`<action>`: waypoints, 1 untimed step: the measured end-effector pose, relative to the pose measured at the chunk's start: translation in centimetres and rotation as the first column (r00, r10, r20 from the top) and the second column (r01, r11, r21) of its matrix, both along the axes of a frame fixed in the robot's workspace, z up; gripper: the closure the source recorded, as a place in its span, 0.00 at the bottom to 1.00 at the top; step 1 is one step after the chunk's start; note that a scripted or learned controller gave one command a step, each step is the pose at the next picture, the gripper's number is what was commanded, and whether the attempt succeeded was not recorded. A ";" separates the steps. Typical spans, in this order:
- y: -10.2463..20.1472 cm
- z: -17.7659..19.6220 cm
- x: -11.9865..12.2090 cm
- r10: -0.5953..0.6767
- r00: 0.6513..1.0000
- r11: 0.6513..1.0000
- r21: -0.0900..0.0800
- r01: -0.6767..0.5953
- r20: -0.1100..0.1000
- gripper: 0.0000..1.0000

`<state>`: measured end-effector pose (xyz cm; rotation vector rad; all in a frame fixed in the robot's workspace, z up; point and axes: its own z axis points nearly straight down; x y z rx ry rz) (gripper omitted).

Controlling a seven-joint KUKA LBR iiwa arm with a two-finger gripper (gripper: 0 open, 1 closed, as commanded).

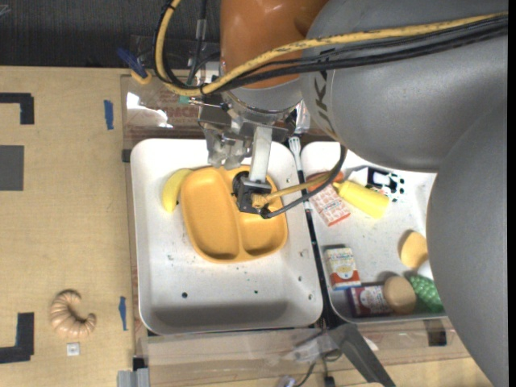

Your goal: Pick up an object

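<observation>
I see my gripper (227,153) over the far edge of the yellow-orange plastic dish (211,216), which lies in the left bin (161,309). I cannot tell whether it grips anything.

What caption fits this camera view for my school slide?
Robot gripper hangs over a big orange object in a white bin.

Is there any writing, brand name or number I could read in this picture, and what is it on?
None reads clearly.
Arm lettering: dark strokes, partly cut off, no whole word.
Red-and-white box: print too blurred.
Small carton: label too blurred.
Jar: label too blurred.
Black-and-white card: a pattern, no legible words.
</observation>
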<state>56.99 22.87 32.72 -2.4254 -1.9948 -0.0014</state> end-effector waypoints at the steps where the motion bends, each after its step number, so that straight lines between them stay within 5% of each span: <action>1: -3.2 -5.3 0.6 -0.015 1.000 1.000 -0.008 0.015 -0.014 1.00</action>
